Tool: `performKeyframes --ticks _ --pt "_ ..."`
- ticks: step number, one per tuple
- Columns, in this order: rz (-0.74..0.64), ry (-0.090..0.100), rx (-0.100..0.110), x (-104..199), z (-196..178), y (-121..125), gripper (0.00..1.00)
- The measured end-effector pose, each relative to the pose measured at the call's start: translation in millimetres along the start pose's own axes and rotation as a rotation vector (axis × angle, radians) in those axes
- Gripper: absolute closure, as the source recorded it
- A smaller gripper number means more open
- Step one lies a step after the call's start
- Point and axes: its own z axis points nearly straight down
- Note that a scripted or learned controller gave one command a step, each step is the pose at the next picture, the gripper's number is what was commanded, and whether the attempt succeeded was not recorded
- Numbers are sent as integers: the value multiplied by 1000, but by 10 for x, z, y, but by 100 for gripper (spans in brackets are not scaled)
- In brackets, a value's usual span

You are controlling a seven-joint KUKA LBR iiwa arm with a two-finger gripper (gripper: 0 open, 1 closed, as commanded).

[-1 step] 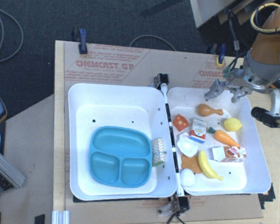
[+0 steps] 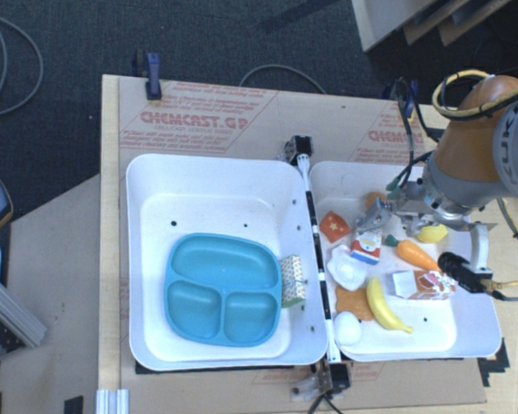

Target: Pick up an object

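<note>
You've got no single named target, so any item in the right-hand shallow white bin (image 2: 469, 341) counts. Candidates sit centre-right of frame: a yellow plastic banana (image 2: 384, 307), an orange plastic carrot (image 2: 416, 253), a small yellow lemon-like piece (image 2: 432, 233), a red strawberry-shaped toy (image 2: 334, 226), a small red-and-white carton (image 2: 368, 246), a white rounded cup-like piece (image 2: 349, 270), a white egg shape (image 2: 347, 327) near the bin's lower left corner, and a flat white-and-red packet (image 2: 420, 285). All lie on the bin floor, crowded close.

The two-finger gripper (image 2: 377, 214) is low over the upper part of that bin, just above the carton and beside the strawberry. You cannot tell how its jaws stand; they blur into clutter. Nothing is visibly between them, so judge the pick as not yet done: approach looks under way, grasp and lift are left. The grey arm with the orange band (image 2: 472, 149) comes in from upper right.

Further out, the left-hand shallow white bin (image 2: 155, 195) holds a blue three-compartment plastic tray (image 2: 223, 289) and a small patterned wrapped item (image 2: 293, 276) touching its right edge.

Writing: the brown board under the bins (image 2: 194, 119) reads roughly "CHEMCAST GP" in red, repeated upper right; smaller print is unreadable. Packet labels too small to read.
</note>
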Motion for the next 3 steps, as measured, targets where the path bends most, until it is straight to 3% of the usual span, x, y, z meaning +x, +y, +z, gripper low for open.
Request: performKeyframes --ticks 1,2,3 --pt "0 1 2 207 500 -714 0" --pt "1 -1 -4 171 522 -1150 0" --pt "-3 -8 -18 -261 497 -289 0"
